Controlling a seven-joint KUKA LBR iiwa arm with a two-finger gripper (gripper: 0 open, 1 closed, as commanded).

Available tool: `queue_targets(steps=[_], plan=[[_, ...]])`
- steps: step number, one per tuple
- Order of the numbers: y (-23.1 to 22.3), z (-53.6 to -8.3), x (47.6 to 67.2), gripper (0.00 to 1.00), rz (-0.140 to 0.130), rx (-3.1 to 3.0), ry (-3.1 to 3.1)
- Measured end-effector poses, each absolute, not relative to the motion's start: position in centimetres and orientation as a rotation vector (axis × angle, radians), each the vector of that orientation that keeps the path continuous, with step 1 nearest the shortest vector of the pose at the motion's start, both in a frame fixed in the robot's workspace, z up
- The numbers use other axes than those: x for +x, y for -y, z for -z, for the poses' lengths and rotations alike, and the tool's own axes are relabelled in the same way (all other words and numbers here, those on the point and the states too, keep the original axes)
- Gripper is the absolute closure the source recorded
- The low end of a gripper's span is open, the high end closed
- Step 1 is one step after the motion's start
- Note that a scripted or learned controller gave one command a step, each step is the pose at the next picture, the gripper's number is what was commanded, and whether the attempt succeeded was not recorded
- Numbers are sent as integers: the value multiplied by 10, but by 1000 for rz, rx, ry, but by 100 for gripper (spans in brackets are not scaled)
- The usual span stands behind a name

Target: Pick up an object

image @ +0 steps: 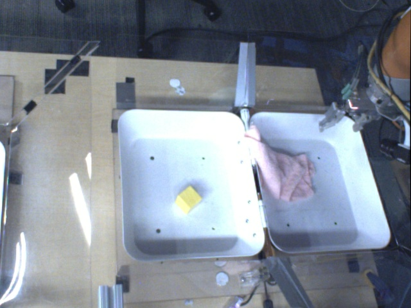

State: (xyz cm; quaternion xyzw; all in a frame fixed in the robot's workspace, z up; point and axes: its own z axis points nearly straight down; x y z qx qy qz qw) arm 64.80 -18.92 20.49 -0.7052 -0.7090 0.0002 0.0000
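Note:
A small yellow block [189, 199] lies on the floor of the left bin [138, 172], a little below its middle. A crumpled pink cloth [289, 174] sits in the right bin [359, 197], and one corner of it is draped up over the divider between the bins. My gripper [345, 120] hangs above the right bin's far right corner. It is open, its two fingers spread apart with nothing between them. It is well clear of the cloth, up and to the right of it.
The arm's orange band [395, 50] and its cables are at the right edge. A metal post [246, 76] stands behind the seam between the bins. Small bits lie on the bench in front of the bins [222, 278].

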Motion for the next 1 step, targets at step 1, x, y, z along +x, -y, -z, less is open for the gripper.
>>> queue_targets(steps=[1], plan=[[138, -91, 649, 0, 5, -2322, 2123]])
